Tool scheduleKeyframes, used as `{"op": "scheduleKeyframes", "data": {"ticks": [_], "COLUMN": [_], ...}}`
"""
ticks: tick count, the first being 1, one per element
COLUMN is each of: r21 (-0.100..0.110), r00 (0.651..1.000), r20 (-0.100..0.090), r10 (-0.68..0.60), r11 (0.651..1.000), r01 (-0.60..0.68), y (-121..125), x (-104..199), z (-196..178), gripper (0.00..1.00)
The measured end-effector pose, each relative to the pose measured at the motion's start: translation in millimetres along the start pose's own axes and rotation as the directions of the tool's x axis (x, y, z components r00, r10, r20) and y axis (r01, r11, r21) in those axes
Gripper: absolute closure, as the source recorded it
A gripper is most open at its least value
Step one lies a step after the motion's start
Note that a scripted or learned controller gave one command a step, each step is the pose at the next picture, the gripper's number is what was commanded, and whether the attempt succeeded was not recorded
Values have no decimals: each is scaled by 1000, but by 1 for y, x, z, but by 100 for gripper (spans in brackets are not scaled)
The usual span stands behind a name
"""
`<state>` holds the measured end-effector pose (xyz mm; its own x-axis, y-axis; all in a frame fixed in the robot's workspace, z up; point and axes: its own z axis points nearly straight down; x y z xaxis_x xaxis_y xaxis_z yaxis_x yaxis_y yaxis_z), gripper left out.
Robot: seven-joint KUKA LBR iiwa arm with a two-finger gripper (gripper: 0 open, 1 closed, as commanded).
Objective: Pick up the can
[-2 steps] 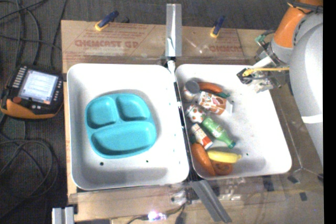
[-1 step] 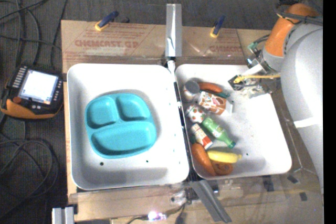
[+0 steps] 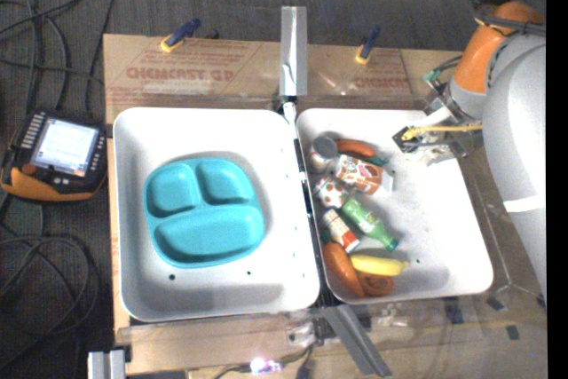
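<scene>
**Hovering at the right bin's far edge, the can well off to my left**

I am reaching in from the right, and my gripper (image 3: pixel 436 147) is hanging over the far right corner of the right bin (image 3: pixel 444 235). From this angle I cannot tell whether it is spread or pressed together, and I am seeing nothing pinched in it.

The can (image 3: pixel 323 146) is sitting in the same bin, in the far corner by the wall that divides the two bins, well apart from my gripper. A reddish sausage (image 3: pixel 357 147) is lying just beside it, and a red-and-white carton (image 3: pixel 362 177) is resting just in front of both.

Nearer the camera, a green bottle (image 3: pixel 369 224) is lying on its side, with a small red-and-white bottle (image 3: pixel 340 228) close against it. A banana (image 3: pixel 379 264) and a brown roll (image 3: pixel 341 269) are lying at the bin's near edge, touching each other.

The left bin (image 3: pixel 133 280) is holding a teal divided plate (image 3: pixel 206 211), lying flat.
</scene>
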<state>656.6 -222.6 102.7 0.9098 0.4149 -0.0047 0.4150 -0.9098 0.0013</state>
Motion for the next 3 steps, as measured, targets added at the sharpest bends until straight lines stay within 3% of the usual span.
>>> {"op": "scheduleKeyframes", "data": {"ticks": [1,2,3], "r21": [4,1,6], "r00": [976,995,971], "r20": [-1,2,-4], "r10": [218,102,-238], "r11": [976,995,971], "r01": [-218,-102,238], "y": [0,0,-28], "x": [1,0,-59], "z": [-7,-9,-2], "gripper": [100,100,100]}}
